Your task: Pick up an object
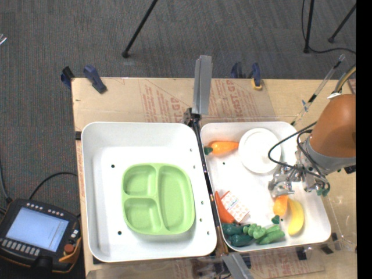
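In the right bin, a small orange toy carrot and a yellow banana lie side by side near the bin's right wall, and the gripper hangs directly above the carrot's upper end, so close that contact cannot be told from this slant. Nothing sits visibly between the tool's tips, and whether they stand apart or together cannot be made out. The arm reaches in from the right over the bin's right rim, its orange band uppermost and the grey wrist below it, tilted down and leftward toward the bin floor, with black cables looping around the wrist. Just left of the gripper lies a bare patch of white floor. A round white plate sits above that, near the back wall, with a second orange carrot beside it at the back left corner. Along the front wall lie a cluster of dark green toy vegetables, and at the left wall a small patterned carton leans against an orange piece. The left bin holds a green divided plate at its centre, with bare floor all around it.
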### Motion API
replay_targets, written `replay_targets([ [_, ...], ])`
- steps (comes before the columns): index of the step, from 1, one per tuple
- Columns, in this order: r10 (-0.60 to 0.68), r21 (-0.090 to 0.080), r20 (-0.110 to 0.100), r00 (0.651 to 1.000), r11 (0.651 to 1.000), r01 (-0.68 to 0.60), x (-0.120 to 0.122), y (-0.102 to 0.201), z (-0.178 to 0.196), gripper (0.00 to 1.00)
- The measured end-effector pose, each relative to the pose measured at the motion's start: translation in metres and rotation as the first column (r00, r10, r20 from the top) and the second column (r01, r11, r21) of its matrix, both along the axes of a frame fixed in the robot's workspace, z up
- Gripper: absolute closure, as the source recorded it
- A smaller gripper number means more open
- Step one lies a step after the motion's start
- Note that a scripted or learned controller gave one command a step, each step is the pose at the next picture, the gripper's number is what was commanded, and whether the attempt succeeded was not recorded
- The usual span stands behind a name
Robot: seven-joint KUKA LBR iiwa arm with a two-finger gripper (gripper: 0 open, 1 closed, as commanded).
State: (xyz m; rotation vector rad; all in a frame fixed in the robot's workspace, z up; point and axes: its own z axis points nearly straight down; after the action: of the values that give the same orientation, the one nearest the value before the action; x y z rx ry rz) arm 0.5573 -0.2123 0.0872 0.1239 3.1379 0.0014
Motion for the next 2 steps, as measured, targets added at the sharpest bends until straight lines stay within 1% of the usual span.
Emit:
replay_targets([
  [1,0.001,0.0,0.0,1.0,1.0,-0.001,0.0,0.001,0.0,0.0],
  [2,-0.054,0.0,0.004,0.999,0.999,0.054,-0.074,0.012,0.001,0.0],
])
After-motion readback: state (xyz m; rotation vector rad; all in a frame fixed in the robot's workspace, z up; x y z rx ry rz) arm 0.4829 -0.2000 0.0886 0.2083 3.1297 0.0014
